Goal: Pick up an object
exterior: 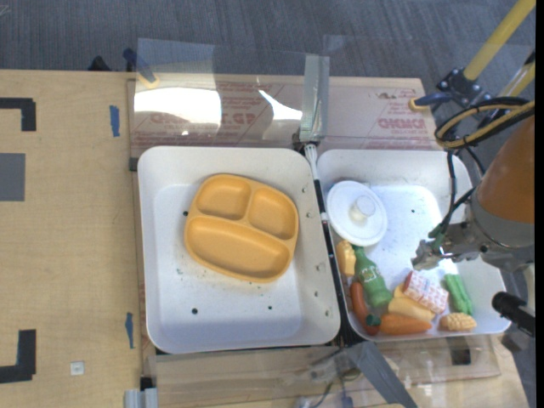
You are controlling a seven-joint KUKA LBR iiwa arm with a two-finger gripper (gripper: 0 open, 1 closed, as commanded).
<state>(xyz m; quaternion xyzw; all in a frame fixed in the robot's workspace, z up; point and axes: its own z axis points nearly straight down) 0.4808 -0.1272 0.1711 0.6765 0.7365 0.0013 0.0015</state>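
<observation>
My worry from here is a bad grab. The toys in the right bin (pixel 399 201) lie packed against one another, so if I come down at its 5 o'clock corner my claw (pixel 427 257) may land on two things at once, nudge one aside, or pinch an edge that slips free as I lift. The near wall of the bin is close too, and a finger could catch on it.

Going from the left: the left bin (pixel 161 228) holds a yellow divided plate (pixel 242 226), lying flat around the middle, a little toward 12 o'clock, with nothing in its three sections. The right bin has a white round lid (pixel 358 212) at about 10 o'clock. Below it, along the 7 o'clock side, stand a yellow piece (pixel 345 256), a green bottle (pixel 371 280) and a red sausage (pixel 359 304), touching or nearly so. Along 6 o'clock lies a carrot (pixel 405 323), with a red-and-white packet (pixel 427 292) just above it, then a green vegetable (pixel 458 294) and a small corn cob (pixel 460 321) toward 5 o'clock.

My claw hovers at about 4 o'clock in this bin, just above the packet, which looks the likeliest thing to pick. The view is too blurred there; I cannot tell how my claw is set, and I see nothing held.
</observation>
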